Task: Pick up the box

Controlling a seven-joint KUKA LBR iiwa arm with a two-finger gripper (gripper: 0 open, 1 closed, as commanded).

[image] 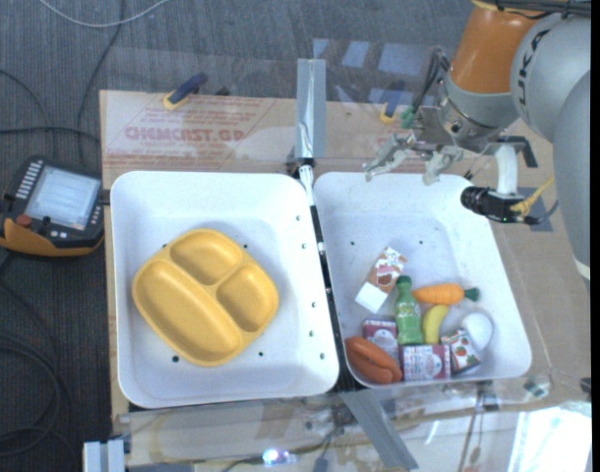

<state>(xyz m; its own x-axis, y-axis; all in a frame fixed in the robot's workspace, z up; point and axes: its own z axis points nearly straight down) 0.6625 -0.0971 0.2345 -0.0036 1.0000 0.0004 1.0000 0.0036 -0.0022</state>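
The grey arm's two-finger gripper (413, 161) hangs over the far rim of the right white bin (497, 264), its fingers spread apart with nothing between them. The small red-and-white carton box (381, 276) lies tilted in that bin, well apart from the gripper, just beside a green bottle (407, 313) and an orange toy carrot (444, 293). More small red cartons (423, 361) crowd the near edge. The left white bin (143, 214) holds a yellow divided plastic tray (205, 295).
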